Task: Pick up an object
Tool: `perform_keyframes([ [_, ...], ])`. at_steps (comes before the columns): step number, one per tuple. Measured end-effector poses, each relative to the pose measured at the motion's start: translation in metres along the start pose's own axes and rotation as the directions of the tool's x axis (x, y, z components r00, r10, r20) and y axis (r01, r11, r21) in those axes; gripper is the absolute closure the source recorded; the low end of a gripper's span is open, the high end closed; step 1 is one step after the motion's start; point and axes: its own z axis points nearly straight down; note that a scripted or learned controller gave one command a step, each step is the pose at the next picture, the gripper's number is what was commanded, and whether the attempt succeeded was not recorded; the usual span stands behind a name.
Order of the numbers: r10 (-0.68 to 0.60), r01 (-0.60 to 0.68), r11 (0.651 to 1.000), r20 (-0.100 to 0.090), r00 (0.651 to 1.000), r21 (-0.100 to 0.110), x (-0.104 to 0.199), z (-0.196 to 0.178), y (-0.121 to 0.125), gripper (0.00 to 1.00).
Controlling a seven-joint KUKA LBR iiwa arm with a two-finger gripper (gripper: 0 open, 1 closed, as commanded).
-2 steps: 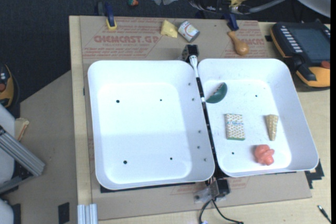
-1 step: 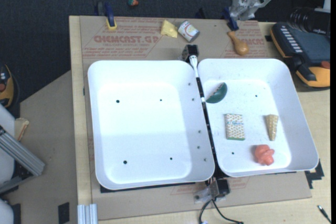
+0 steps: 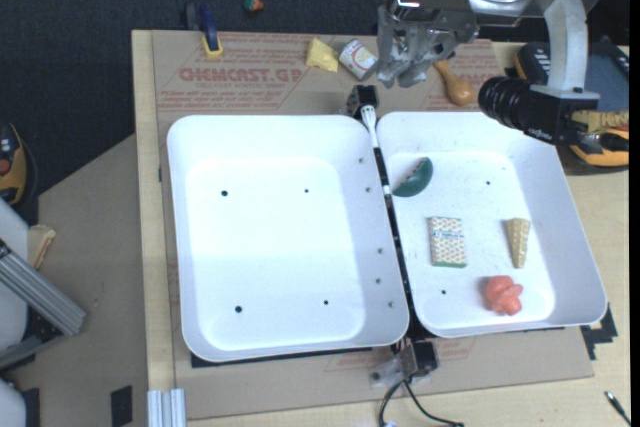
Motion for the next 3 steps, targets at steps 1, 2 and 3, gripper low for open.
perform_keyframes([
  [1, -0.001, 0.001, 1.0, 0.002, 1.0, 0.002, 0.076, 0.04, -0.024, 1.0],
  [2, 0.004, -0.004, 1.0, 0.001, 1.0, -0.004, 0.072, 0.027, -0.022, 1.0],
  [3, 0.004, -0.004, 1.0, 0.001, 1.0, -0.003, 0.072, 0.027, -0.022, 0.0],
])
